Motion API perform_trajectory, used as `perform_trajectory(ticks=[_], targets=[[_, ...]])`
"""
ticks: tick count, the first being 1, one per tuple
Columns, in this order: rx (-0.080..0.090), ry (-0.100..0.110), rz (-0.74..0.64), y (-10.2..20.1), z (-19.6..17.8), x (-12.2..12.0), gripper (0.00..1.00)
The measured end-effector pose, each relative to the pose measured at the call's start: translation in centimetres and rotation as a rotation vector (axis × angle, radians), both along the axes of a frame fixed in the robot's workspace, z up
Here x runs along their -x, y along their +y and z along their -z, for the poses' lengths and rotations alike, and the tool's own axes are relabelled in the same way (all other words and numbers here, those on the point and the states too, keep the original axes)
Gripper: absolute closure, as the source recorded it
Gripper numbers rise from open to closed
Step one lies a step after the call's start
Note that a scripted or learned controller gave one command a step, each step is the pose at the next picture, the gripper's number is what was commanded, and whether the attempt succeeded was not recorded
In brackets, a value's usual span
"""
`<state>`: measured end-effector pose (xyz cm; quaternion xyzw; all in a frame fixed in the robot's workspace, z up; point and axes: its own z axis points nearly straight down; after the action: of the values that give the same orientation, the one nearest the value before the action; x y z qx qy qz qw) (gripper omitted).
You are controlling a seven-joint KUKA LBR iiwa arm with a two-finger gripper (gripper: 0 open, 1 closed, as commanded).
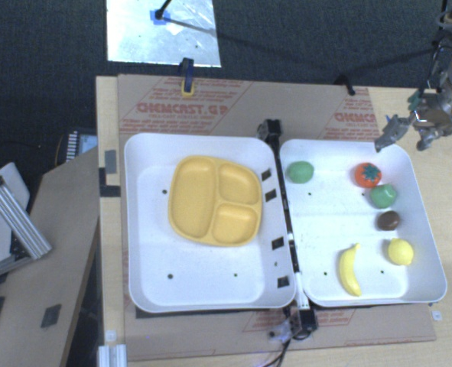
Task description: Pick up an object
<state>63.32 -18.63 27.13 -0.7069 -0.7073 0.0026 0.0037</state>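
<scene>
My gripper [406, 135] hangs above the far right corner of the right bin [325, 212], fingers open with nothing between them. In that bin lie a green lime [300, 172] at the far left, a red tomato [368, 175], a green round fruit [383, 196], a brown round fruit [388, 221], a yellow lemon [400, 251] and a yellow banana [349, 268]. The tomato sits just below and left of the fingers.
The left bin [145, 228] holds a yellow divided tray [214, 200]. A black divider with clips [281, 212] runs between the bins. Brown cardboard [233, 105] lies under both bins, with a silver sheet [163, 21] beyond it.
</scene>
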Motion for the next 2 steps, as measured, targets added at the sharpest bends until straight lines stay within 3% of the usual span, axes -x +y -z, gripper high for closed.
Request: perform_trajectory(ticks=[1,2], targets=[[0.002,-0.011,-0.003,0.1,-0.7,-0.2,0.0],[0.001,-0.007,-0.006,0.6,5.2,-0.9,0.0]])
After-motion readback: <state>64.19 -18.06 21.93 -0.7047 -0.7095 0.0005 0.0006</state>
